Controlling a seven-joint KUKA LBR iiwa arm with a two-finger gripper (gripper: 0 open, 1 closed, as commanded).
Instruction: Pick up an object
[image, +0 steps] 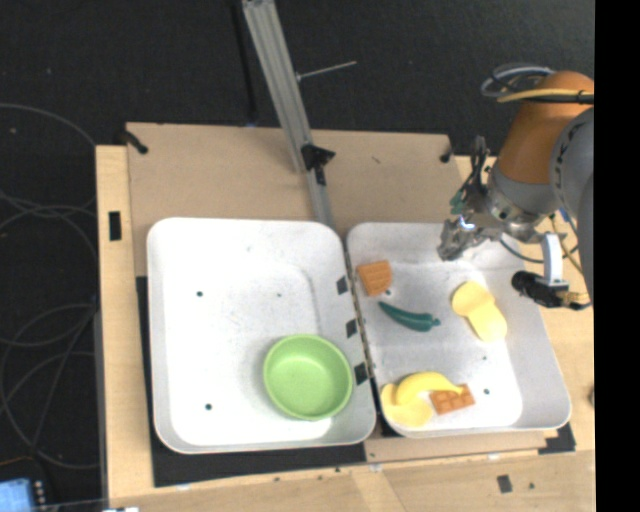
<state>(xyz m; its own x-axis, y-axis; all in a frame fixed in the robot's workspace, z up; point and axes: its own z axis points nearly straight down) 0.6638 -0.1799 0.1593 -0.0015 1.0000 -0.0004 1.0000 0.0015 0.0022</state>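
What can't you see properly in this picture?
- The gripper: its fingers are too small and blurred in the camera view to judge.
- The arm: cut off by the right edge.
- The orange piece: too small to tell what it is; it sits on a yellow thing and covers part of it.
- The green bowl: its underside is hidden.

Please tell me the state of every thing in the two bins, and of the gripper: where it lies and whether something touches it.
Round green plastic bowl: upright, left bin, near front edge.
Orange block: right bin, by the divider, apart.
Dark green pepper-shaped toy: lying flat, mid right bin, apart.
Pale yellow soft piece: lying flat, right side, apart.
Yellow curved toy: front of right bin, touching small orange ridged piece.
Gripper: over right bin's back edge, holding nothing visible.
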